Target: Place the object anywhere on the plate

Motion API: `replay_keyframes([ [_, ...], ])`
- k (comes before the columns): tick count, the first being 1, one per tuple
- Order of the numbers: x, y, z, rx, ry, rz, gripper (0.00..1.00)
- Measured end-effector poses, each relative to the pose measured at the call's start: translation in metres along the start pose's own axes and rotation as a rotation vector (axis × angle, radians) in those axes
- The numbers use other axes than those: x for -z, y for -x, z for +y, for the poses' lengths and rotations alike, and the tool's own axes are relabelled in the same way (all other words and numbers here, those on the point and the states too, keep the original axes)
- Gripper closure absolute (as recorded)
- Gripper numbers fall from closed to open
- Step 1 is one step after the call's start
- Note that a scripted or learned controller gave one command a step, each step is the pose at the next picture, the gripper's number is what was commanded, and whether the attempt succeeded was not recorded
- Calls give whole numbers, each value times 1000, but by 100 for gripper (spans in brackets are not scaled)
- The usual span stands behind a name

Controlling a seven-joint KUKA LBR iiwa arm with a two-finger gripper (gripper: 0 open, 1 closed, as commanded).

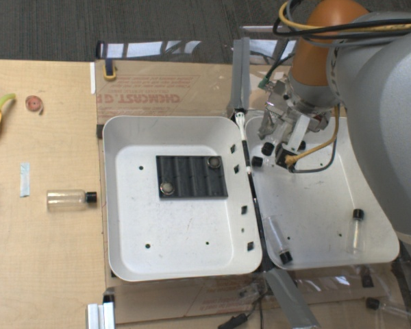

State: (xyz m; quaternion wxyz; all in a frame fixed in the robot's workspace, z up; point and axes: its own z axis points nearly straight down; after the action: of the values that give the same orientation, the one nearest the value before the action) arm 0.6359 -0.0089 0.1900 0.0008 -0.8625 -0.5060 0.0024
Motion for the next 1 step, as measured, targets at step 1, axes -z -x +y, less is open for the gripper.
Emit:
replay_keyframes([
  [1, 99, 80, 70, 79, 3, 0, 100],
])
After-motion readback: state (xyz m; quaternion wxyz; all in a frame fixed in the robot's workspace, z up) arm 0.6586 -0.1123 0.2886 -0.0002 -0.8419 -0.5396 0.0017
